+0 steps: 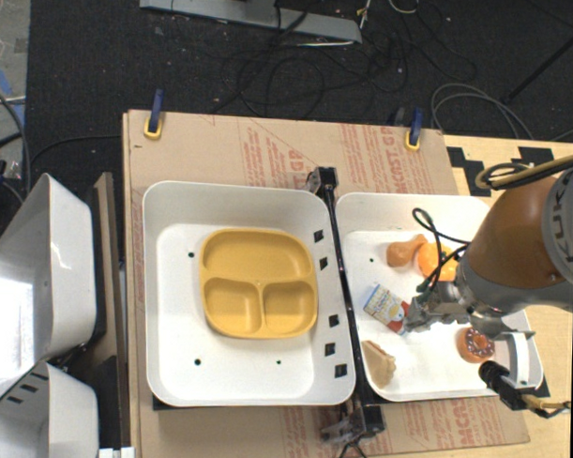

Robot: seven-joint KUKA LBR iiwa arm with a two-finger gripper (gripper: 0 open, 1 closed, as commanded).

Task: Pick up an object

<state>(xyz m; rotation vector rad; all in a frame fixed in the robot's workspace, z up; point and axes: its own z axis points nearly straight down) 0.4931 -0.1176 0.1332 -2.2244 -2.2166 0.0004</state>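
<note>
- Overhead, the grey arm [525, 246] with its orange band reaches in from the right, bent down over the right bin [361, 249]; its gripper [417, 315] sits low beside a small blue-and-white packet [381, 303], and I cannot tell its state.
- Also in that bin: an orange piece [405, 252], a tan wedge [378, 362] and a round reddish item [474, 344].
- Left bin [163, 266] holds a yellow three-compartment tray [259, 283].
</note>
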